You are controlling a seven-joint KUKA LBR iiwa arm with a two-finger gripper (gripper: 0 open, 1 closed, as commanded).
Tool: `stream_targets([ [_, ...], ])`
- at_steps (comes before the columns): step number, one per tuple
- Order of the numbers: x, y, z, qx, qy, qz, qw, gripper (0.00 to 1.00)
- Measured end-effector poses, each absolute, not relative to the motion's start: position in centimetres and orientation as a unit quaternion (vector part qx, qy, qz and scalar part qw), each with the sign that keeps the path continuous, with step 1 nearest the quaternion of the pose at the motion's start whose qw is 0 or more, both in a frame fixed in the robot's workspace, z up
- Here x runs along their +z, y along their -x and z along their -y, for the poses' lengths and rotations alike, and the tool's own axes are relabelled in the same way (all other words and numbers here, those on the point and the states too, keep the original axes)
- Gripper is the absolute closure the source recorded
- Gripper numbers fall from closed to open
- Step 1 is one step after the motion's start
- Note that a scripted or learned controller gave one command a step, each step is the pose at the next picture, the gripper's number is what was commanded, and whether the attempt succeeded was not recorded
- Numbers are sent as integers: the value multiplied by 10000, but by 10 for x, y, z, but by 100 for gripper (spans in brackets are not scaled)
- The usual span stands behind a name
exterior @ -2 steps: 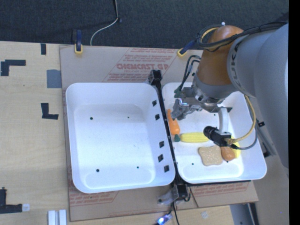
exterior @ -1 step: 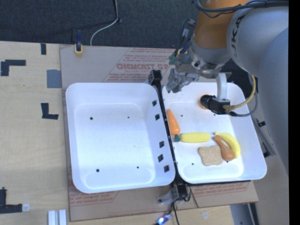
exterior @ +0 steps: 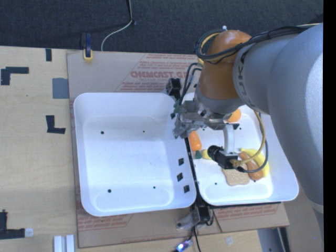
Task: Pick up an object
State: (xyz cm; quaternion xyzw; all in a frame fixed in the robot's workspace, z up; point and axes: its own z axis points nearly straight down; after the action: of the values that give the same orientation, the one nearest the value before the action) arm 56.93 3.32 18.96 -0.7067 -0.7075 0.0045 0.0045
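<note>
My gripper point(exterior: 185, 124) hangs over the left edge of the right bin point(exterior: 273, 193), close to the wall shared with the left bin. An orange carrot-like piece point(exterior: 195, 140) with a green tip point(exterior: 198, 154) lies just under it, touching or nearly touching the gripper's lower end. Whether it sits between the fingers is hidden by the gripper body. Farther right in the same bin are a tan bread-like slice point(exterior: 236, 178), a yellow banana-like item point(exterior: 259, 156) and an orange-brown item point(exterior: 254, 168) lying against it.
Behind the wrist, part of a round orange object point(exterior: 234, 115) shows. The left bin point(exterior: 84, 140) stands beside the right one on a cardboard sheet point(exterior: 136, 72). The big grey arm covers the right bin's far right side.
</note>
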Motion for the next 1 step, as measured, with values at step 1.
stream_targets([
  [1,204,-572,-33,16,7062,7080,16,100],
])
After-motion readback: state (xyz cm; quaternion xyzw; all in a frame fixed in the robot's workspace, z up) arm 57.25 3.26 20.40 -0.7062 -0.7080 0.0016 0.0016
